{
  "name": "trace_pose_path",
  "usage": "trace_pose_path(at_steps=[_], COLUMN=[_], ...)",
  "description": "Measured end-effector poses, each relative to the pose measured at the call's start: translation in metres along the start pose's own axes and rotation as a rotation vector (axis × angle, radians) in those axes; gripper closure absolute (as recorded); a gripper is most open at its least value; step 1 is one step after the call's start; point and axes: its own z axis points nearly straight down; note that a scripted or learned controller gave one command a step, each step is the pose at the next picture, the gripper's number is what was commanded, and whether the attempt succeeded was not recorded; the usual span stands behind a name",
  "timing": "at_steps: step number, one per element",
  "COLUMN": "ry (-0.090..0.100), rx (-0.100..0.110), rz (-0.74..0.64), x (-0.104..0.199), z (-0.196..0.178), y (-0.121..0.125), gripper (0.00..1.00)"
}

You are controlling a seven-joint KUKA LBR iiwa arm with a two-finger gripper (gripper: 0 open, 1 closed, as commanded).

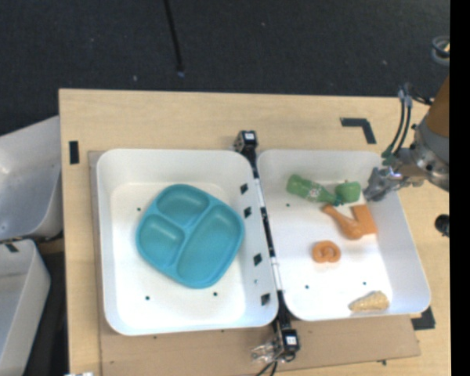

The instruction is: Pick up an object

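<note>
The arm reaches in over the right bin (pixel 411 288) and its jaws (pixel 378 185) hover at that bin's far right corner, low but seemingly not yet on anything. To do this step well, one target should be settled on first. The nearest candidates are the green dumbbell-shaped toy (pixel 323 189), just to the left of the jaws, and the orange angled piece (pixel 352 221), just below and left of them. The two nearly touch, so a careless descent could catch both or shove one aside. I judge the orange piece the cleaner choice: its lower end lies free of the green toy, and the jaws could straddle it across its narrow width. They should come straight down and close only once they are level with the piece.

At this size the jaws are a small grey blur; whether they stand apart or together I cannot tell, and nothing is seen between them.

Farther from the jaws lie an orange ring (pixel 326 251) and a tan crumbly lump (pixel 370 301). The left bin (pixel 110 288) on the counter (pixel 180 120) carries a blue divided plate (pixel 189 235).
</note>
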Motion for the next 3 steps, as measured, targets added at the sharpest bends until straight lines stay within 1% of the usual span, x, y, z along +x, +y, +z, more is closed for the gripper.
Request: trace_pose_path(at_steps=[1,2,3], ry=[0.000,0.003,0.002], rx=[0.000,0.004,0.005], rz=[-0.001,-0.005,-0.004], x=[-0.001,0.049,0.104], z=[-0.044,-0.050,-0.036], y=[0.001,0.007,0.006], gripper=[1.00,1.00,1.00])
